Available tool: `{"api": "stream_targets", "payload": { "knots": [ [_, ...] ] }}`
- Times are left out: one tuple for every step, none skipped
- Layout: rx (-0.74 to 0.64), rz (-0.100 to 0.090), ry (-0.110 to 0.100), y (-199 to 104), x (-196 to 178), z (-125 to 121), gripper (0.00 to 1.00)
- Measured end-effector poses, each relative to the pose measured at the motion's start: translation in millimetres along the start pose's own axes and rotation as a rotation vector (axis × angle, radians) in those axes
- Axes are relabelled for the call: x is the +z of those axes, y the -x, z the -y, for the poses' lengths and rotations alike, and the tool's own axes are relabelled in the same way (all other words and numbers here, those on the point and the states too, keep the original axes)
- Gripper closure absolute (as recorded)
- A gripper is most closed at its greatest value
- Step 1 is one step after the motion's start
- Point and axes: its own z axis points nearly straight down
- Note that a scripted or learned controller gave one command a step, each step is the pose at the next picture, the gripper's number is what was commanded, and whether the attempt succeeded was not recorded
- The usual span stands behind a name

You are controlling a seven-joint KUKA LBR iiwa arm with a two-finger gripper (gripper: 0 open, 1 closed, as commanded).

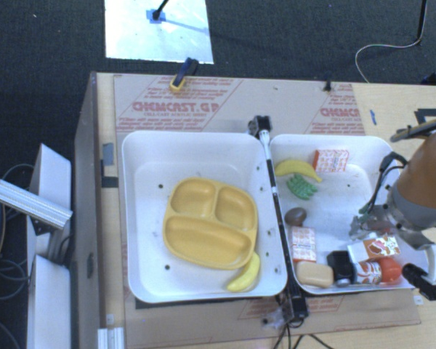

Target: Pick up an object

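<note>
Two white bins (142,217), two bananas (296,169), one yellow divided plate (209,222), two small cartons (330,160)

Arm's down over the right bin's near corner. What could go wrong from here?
1. The gripper sits above a tight cluster: orange-and-white carton, red item, black block. It may nudge or grab two.
2. Those items crowd the right bin wall, leaving little finger room, so a grasp could slip.

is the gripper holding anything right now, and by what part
Cannot be told. The gripper is low in the right bin, just above an orange-and-white carton, but nothing visibly sits in it.
</note>
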Motion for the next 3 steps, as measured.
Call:
{"api": "stream_targets", "payload": {
  "knots": [
    [-0.001,-0.002,-0.004,-50,11,10,1.00],
    [0.001,0.002,0.000,-93,10,10,1.00],
    [-0.002,-0.001,-0.001,-173,-90,7,1.00]
  ]
}}
